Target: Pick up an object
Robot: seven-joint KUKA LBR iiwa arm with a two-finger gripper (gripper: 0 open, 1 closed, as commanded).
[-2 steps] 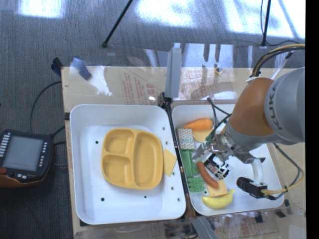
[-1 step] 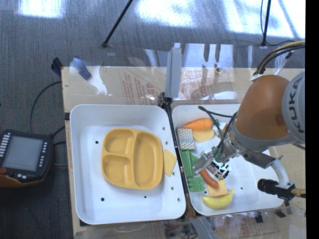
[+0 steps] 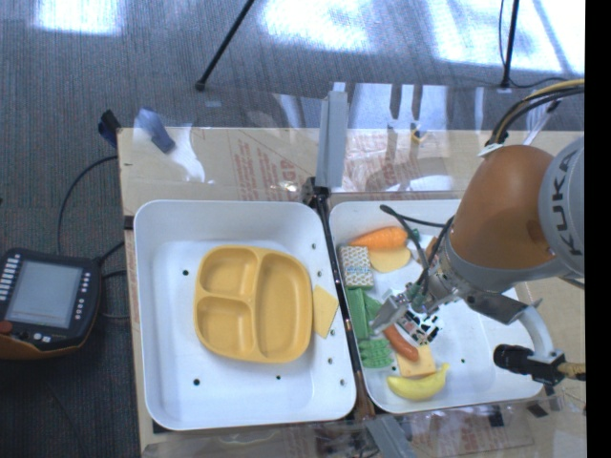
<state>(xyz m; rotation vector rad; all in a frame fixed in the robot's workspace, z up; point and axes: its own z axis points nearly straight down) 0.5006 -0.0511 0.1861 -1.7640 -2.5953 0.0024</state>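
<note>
Orange-red is the sausage-shaped toy [image 3: 402, 342] that I take as the thing to pick; it lies in the right bin [image 3: 477, 375], just under the gripper [image 3: 410, 318]. From my screen I cannot tell whether the fingers are spread or pressed together, because the wrist covers them partly, and I do not see the toy between them. Its upper end is touching or hidden by the gripper; the lower end comes out toward the near side.

The long axis of the toy runs diagonal, from upper left to lower right in the camera view. The lower end points at a yellow banana [image 3: 418, 385], which lies crosswise near the front wall of the bin.

The room is narrow. On the left, green pieces [image 3: 366, 324] lie just beside the toy, close to the wall between the bins. Above them is a checkered cracker [image 3: 357, 266], then a carrot [image 3: 380, 239] and a pale slice [image 3: 389, 260]. The right half of this bin is bare white floor.

In the left bin [image 3: 167, 351] a yellow divided tray [image 3: 254, 302] lies in the middle, with a yellow cheese slice [image 3: 326, 309] touching its right edge.
</note>
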